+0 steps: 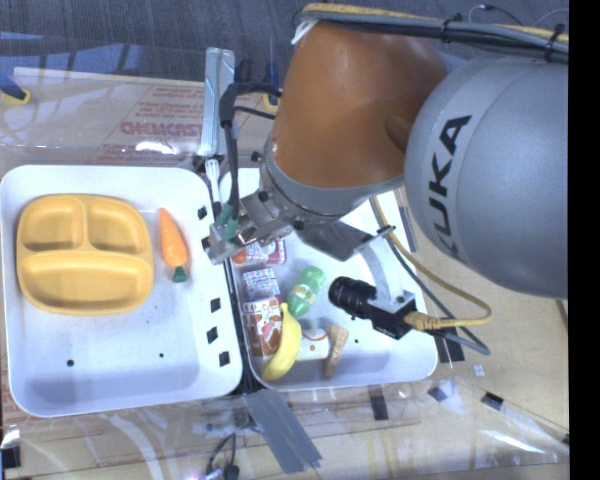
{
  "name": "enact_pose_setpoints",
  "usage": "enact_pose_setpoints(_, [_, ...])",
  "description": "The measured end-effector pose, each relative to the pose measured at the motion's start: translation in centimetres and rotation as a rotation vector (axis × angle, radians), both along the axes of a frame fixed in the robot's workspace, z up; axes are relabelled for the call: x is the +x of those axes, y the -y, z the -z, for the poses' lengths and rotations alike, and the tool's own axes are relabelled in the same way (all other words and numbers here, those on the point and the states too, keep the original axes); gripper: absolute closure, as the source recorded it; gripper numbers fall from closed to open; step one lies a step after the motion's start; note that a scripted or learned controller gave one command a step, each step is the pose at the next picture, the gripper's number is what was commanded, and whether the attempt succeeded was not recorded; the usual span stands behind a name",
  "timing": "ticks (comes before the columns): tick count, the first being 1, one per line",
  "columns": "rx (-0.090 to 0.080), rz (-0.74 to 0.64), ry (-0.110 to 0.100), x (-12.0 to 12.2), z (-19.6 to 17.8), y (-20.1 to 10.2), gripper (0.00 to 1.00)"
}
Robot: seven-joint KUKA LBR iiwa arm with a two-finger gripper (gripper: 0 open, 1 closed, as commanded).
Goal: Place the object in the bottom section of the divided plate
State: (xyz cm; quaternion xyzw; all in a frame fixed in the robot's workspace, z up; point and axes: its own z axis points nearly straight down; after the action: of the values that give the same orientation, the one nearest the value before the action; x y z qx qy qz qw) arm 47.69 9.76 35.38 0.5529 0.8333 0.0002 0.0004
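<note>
A yellow divided plate (83, 251) lies in the left bin (110, 378), its wide bottom section nearest the bin's front. An orange toy carrot (172, 240) with a green tip rests just right of the plate on the bin floor. My gripper (232, 232) hangs over the ridge between the two bins, a little right of the carrot and above the right bin's left edge. The big grey and orange arm covers most of the right bin's back half.
The right bin (410, 363) holds a banana (285, 344), two snack packets (261, 282), a green toy (305, 290) and a tan cone-shaped piece (335, 348). A black cylinder with cable (365, 304) sticks out under the arm.
</note>
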Motion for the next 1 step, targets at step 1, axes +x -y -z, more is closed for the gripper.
enact_pose_setpoints(1, [0.0,0.423,0.001,0.49,-0.38,6.56,1.0])
